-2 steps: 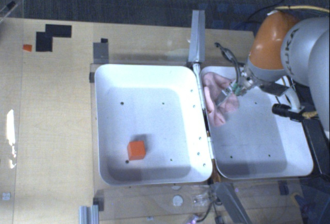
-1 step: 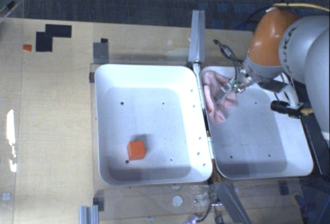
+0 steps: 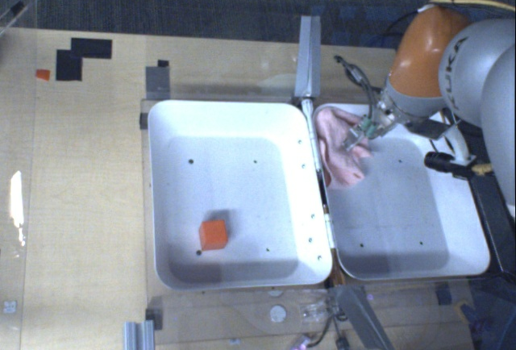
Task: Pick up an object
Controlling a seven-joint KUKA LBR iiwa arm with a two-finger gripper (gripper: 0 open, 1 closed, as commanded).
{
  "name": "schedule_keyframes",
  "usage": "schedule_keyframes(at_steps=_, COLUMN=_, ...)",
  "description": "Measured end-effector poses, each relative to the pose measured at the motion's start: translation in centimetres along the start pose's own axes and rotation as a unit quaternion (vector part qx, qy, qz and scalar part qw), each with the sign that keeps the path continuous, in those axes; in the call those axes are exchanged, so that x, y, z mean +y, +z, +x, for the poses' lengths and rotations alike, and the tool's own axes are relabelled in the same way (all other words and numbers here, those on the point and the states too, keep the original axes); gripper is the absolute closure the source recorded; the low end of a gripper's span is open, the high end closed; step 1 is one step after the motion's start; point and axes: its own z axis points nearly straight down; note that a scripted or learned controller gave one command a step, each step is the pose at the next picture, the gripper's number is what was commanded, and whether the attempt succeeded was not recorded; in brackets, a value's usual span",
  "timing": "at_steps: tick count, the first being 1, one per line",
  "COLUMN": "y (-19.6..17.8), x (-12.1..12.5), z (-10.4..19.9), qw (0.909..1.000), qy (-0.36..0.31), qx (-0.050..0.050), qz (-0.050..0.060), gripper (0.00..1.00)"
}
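The tool (image 3: 360,133) sits low at the far left corner of the right bin (image 3: 419,252), touching a crumpled pink cloth (image 3: 339,155) that lies against the divider wall (image 3: 316,171) just to its left. Toward the near side of the tool the bin floor lies open. Beyond the divider, the left bin (image 3: 234,139) offers wide room, with an orange block (image 3: 214,235) near its front.

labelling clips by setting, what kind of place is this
Likely a robotics lab test bench: two white bins on a wooden bench top, a grey and orange arm reaching over a pink cloth, an orange block.
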Motion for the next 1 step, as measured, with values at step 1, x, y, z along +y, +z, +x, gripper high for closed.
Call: schedule_keyframes(at_steps=1, y=-7.8, x=2.22, z=-0.17, qw=0.9987, qy=0.05, qx=0.005, qz=0.008, gripper=1.0)
